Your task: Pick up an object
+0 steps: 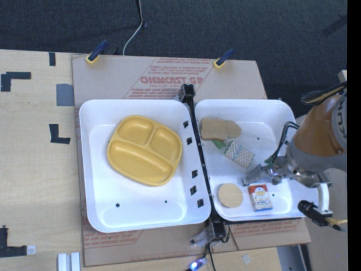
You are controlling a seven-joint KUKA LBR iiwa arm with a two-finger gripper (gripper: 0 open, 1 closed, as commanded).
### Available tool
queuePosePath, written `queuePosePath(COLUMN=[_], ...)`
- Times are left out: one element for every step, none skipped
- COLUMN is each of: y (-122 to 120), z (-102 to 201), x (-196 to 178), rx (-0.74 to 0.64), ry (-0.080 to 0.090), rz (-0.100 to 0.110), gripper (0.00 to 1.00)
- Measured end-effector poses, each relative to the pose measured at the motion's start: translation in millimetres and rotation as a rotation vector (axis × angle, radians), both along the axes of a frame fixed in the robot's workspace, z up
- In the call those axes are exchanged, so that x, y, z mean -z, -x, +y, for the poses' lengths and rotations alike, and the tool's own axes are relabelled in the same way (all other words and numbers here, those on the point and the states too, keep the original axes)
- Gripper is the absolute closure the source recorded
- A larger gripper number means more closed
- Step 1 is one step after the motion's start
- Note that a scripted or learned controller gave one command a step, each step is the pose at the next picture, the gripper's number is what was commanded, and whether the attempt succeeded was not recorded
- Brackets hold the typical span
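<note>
tabletop: we see pale wood with black marks, under a cardboard sheet held by two yellow-and-blue clamps, likely so the bins don't slide.
left bin: white and shallow, touching the right one along a black divider strip.
yellow plate: sectioned, lying flat and angled in the upper middle of the left bin; well apart from the arm, so we doubt it's the target.
right bin: holds the small candidates, loosely spread, which leaves room for fingers around each.
tan flat piece: upper left of the right bin, near the divider.
patterned packet: just below the tan piece, tilted, close to the pincer.
round tan disc: lower left of the right bin, flat.
red-and-white box: just beside the disc, lower middle, directly below the pincer; we judge it or the packet the likeliest pick.
pincer: low over the right bin's middle, between packet and box; nothing visibly between the fingers, and we cannot tell whether they are parted or together.
arm: comes in from the right edge, orange band over the bin's right wall.
progress: we judge nothing lifted yet.
</note>
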State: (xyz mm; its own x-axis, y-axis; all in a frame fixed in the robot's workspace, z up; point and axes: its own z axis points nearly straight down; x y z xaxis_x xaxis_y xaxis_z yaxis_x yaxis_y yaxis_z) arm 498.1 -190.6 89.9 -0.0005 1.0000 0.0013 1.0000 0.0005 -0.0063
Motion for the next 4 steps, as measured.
queuePosePath(y=[-1, -5, -7, -8], z=[1, 2, 3, 3], x=[-12, -74, -116, -169], rx=[-0.002, -0.002, -0.002, -0.002], ry=[-0.001, 0.002, 0.002, 0.003], rz=[-0.002, -0.009, -0.008, -0.011], gripper=[1.0, 1.0, 1.0, 1.0])
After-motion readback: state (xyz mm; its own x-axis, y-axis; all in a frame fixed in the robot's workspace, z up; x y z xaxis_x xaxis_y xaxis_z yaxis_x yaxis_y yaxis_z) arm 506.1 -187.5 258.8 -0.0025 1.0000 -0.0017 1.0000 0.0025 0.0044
